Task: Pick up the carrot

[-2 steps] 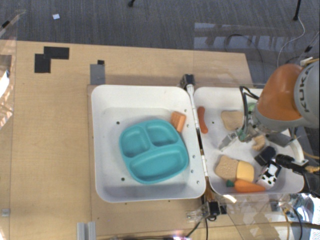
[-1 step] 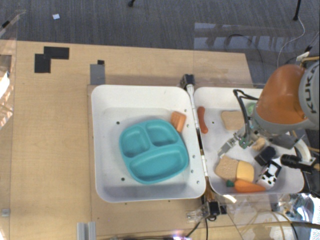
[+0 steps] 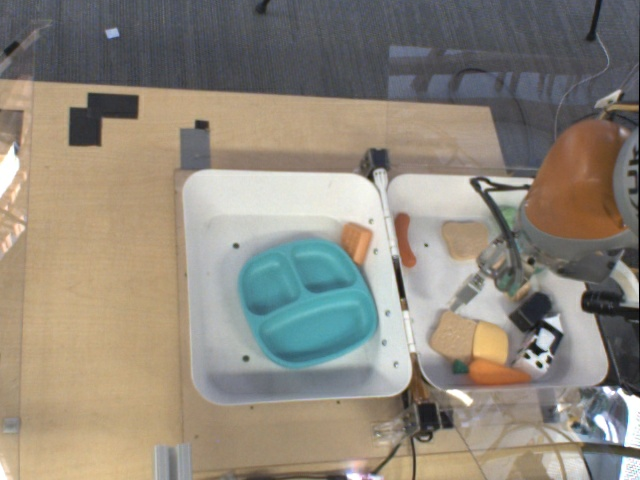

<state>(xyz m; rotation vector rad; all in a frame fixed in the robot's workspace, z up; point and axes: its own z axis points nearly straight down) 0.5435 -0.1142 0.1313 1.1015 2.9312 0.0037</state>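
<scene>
The carrot (image 3: 498, 373), orange with a green stub at its left end, lies on its side along the front wall of the right bin (image 3: 430, 208). My gripper (image 3: 481, 279) hangs over the middle of that bin, behind the carrot and apart from it. It is open, with nothing between its fingers. The grey arm with its orange band (image 3: 578, 183) covers the bin's right side.
Just behind the carrot are a bread slice (image 3: 452, 335) and a yellow block (image 3: 490, 343), with black-and-white pieces (image 3: 541, 346) to its right. A red sausage (image 3: 404, 240) and another bread piece (image 3: 465, 238) lie further back. The left bin holds a teal divided plate (image 3: 307, 301) and an orange block (image 3: 356, 242).
</scene>
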